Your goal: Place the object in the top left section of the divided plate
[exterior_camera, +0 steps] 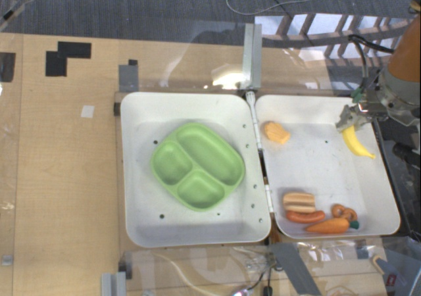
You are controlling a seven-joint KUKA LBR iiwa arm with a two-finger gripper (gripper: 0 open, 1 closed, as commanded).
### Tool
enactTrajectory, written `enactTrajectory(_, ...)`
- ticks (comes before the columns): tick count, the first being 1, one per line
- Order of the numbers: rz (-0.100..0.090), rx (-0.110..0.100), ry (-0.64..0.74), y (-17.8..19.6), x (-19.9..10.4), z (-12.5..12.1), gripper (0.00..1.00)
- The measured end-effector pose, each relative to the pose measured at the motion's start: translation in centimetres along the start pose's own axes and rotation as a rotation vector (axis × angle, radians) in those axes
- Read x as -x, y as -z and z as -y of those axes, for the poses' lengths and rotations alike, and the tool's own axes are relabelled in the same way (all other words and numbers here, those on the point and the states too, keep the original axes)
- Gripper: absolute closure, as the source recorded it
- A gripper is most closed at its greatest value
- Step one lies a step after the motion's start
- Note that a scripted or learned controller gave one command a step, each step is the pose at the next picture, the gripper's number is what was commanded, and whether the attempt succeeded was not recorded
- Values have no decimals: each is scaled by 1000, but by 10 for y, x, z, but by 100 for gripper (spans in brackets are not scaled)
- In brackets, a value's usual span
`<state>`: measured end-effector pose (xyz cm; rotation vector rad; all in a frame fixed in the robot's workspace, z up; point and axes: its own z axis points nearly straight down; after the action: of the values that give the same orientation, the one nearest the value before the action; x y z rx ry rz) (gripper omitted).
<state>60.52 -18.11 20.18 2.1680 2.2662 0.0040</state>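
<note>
The green divided plate (198,166) sits tilted in the middle of the left bin (138,222), all three of its sections bare. Across the raised rims where the two bins meet, the right bin (388,219) holds the food: an orange lump (277,133) near its far left corner, a hot dog in a bun (299,201) with a red sausage (304,216) and a carrot (328,225) along the near edge, and a small orange piece (344,211) just beside the carrot. The yellow banana (358,143) lies by the far right wall, and the hand (349,117) hangs right over its upper end, touching or nearly so; I cannot tell whether it is spread or pinching. The arm (404,71) comes in from the right. A black cable (276,0) loops over the floor beyond the bench (59,156).
</note>
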Motion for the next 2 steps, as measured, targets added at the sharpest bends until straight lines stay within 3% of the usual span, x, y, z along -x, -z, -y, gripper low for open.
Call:
enactTrajectory(1, 1, 3, 570, -10, 14, -36, 100)
enactTrajectory(2, 4, 6, 845, -5, 26, -65, 100)
